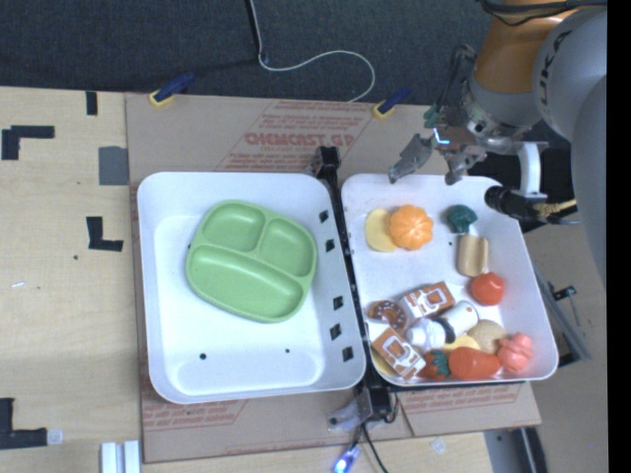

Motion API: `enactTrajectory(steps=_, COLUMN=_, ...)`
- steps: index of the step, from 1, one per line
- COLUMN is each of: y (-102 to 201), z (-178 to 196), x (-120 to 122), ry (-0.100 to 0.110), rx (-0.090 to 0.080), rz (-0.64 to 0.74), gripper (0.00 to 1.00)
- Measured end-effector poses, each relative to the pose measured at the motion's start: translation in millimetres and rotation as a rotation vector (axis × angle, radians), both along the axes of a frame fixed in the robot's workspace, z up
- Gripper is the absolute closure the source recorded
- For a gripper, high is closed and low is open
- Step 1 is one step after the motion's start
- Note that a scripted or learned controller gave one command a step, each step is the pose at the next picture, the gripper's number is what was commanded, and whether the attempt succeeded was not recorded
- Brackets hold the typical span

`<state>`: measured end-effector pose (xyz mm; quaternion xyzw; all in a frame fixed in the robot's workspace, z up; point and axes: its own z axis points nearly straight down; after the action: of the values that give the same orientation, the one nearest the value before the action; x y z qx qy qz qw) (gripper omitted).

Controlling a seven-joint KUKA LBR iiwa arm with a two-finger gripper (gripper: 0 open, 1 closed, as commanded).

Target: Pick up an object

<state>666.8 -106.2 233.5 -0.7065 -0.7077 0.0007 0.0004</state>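
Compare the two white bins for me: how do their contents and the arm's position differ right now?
The left bin holds a single green divided plate, lying flat; the right bin holds many small toy foods, including an orange and a tomato. The gripper hangs over the right bin's far edge, away from the left bin. Both bins are shallow, white and side by side.

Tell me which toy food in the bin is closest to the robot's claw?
The orange, the round ridged one at the far end of the right bin. It lies just below the gripper; the red and pink foods sit crowded at the near end.
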Motion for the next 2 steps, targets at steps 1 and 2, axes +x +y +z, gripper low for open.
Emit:
enactTrajectory(steps=1, y=-16, z=-155, x=-27, ry=0.002, rx=-0.001, rz=-0.003, gripper=0.0)
enactTrajectory(steps=2, y=-14, z=-139, x=-25, ry=0.0, rx=0.001, rz=0.0, gripper=1.0)
